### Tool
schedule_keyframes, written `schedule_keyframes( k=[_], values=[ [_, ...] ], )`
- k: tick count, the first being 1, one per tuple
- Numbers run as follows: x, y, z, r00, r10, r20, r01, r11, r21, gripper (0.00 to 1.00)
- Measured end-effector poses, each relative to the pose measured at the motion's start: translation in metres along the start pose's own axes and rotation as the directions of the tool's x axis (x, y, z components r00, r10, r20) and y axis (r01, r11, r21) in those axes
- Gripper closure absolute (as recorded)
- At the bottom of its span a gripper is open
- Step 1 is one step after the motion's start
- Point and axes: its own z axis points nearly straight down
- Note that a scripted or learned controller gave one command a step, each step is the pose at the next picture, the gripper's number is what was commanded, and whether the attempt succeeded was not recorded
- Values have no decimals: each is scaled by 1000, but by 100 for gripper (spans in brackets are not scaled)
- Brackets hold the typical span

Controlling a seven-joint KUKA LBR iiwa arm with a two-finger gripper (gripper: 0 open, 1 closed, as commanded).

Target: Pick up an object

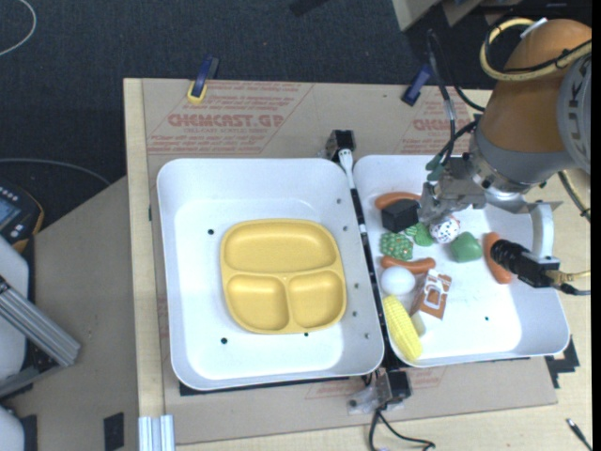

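One pincer point(439, 216) touching dice point(443, 230).

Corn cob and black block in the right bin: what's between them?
Camera view: between the corn cob and the black block lie a green studded piece and, below it, a white ball.
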Motion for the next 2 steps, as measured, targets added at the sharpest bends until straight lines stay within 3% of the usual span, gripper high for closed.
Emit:
schedule_keyframes(
  k=[2],
  values=[
    [90, 52, -10, 1000, 1, 0, -1, 1000, -1, 100]
  ],
)
